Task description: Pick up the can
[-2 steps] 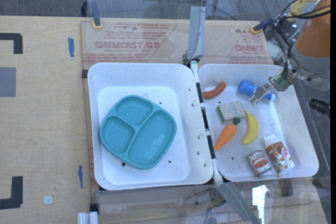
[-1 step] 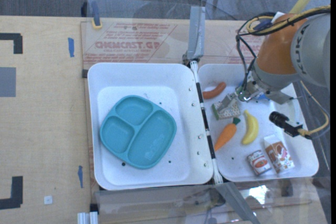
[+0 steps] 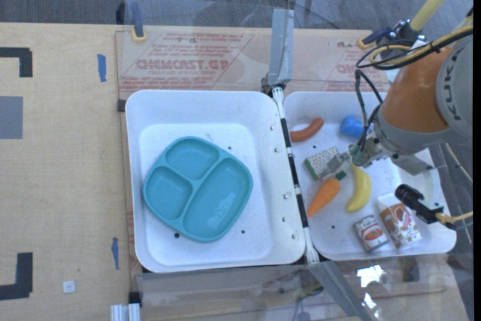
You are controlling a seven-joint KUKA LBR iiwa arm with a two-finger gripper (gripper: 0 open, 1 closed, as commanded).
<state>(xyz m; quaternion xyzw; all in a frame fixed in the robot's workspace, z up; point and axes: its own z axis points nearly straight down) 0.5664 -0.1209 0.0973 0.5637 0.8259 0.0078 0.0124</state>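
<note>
Two shallow white bins sit side by side on the bench. A blue divided plate lies in the left bin. The right bin is the landmark for everything else. The can, lying on its side with a red and white label, rests near that bin's front edge, touching a small red and white carton on its right. A banana lies just behind the can, a carrot to the banana's left, and a small grey box behind the carrot. A sausage and a blue ball lie near the bin's back edge. The gripper hangs over the bin's middle, between the grey box and the banana and well apart from the can; I cannot tell whether its fingers are spread or closed.
</note>
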